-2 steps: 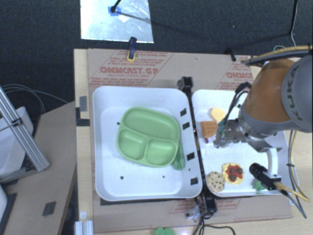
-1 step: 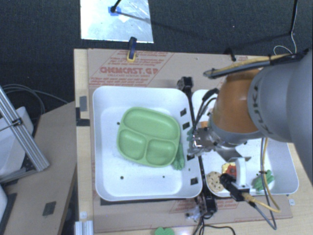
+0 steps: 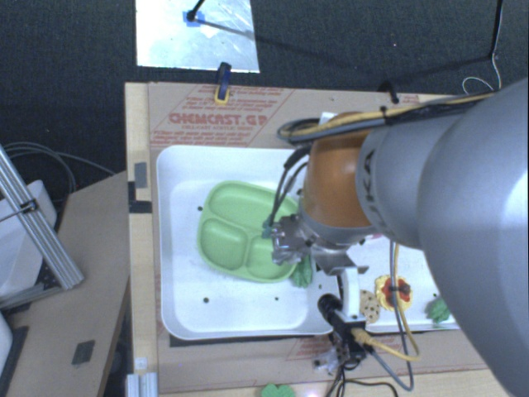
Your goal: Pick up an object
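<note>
Starting at your left: white bin point(image 3: 178, 222), the left of the two, sits flat on the cardboard-backed bench point(image 3: 223, 114). Inside it, a light green divided plate point(image 3: 235, 234) lies face up, slightly right of the bin's middle, compartments up. Looks like the likeliest pick target, since it's the only big item in that bin. A darker green scrap point(image 3: 302, 273) pokes out at the plate's right edge, just under the wrist; can't tell what it is.

Moving right: the arm's orange band point(image 3: 335, 180) and grey wrist hang directly over the plate's right rim, so the gripper point(image 3: 285, 246) is down at that rim, probably placed for an edge pinch because a flat plate offers no other hold. You can't tell whether it's spread or closed, the wrist body hides it. Don't log a grasp; nothing shows the plate lifted.

Further right: second bin point(image 3: 413, 325), mostly covered by the arm. Small items there: a yellow-red piece point(image 3: 393, 290), a spotted cookie-like piece point(image 3: 369, 306), a green bit point(image 3: 437, 309). Well apart from the gripper.
</note>
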Action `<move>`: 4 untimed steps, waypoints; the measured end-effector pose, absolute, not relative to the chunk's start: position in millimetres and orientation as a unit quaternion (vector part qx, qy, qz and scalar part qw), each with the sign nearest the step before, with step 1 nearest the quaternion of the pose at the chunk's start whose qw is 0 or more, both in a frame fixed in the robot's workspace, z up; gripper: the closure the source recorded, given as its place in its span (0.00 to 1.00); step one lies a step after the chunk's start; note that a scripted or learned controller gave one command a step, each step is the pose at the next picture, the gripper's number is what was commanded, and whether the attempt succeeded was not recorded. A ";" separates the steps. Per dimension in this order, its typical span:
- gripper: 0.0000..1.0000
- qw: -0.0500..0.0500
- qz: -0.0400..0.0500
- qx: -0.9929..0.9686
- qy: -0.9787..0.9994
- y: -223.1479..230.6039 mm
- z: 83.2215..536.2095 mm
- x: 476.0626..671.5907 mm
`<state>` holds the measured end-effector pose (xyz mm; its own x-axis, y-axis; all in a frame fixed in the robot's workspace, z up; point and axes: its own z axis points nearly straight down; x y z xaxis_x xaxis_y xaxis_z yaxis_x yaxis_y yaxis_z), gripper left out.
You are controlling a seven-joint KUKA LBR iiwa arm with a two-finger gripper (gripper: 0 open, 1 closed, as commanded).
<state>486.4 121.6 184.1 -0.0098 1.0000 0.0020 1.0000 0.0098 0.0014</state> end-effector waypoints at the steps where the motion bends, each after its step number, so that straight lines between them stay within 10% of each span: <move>1: 1.00 -0.003 -0.006 -0.704 -0.710 166.2 309.0 520.7; 2: 1.00 0.000 0.001 -0.709 -0.705 83.2 275.9 513.2; 3: 1.00 0.004 0.004 -0.706 -0.708 128.9 129.9 483.1; 4: 1.00 0.000 -0.004 -0.703 -0.712 218.7 187.4 486.3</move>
